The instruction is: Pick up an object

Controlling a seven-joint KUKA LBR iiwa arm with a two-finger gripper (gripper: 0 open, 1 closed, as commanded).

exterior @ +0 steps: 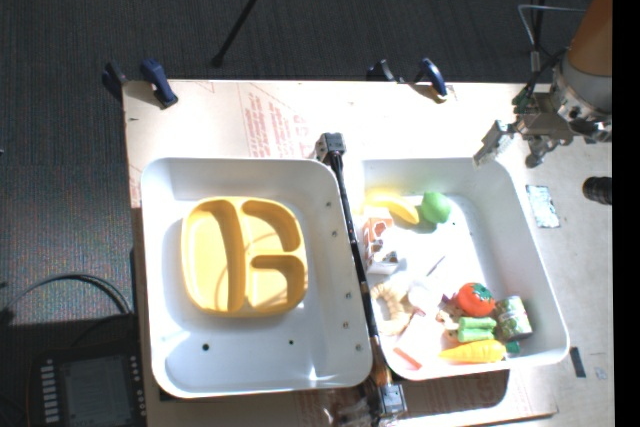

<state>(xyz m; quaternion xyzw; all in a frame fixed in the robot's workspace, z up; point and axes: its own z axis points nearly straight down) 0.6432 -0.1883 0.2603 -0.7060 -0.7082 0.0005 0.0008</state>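
The right bin [535, 260] holds a jumble of small toys: a yellow banana [396, 211], a green round fruit [435, 206], a small printed carton [375, 241], a red tomato [475, 297], a green can [514, 317] and a yellow corn cob [472, 352]. My gripper [514, 147] hangs above the bin's far right corner, outside the pile and well away from the toys. Its two fingers stand apart with nothing between them.
The left bin [165, 345] carries a yellow divided tray [243, 255]. A black clamp bar [345, 215] runs between the two bins. Blue clamps [158, 80] sit on the bench's far edge. Bare bench lies to the right of the right bin.
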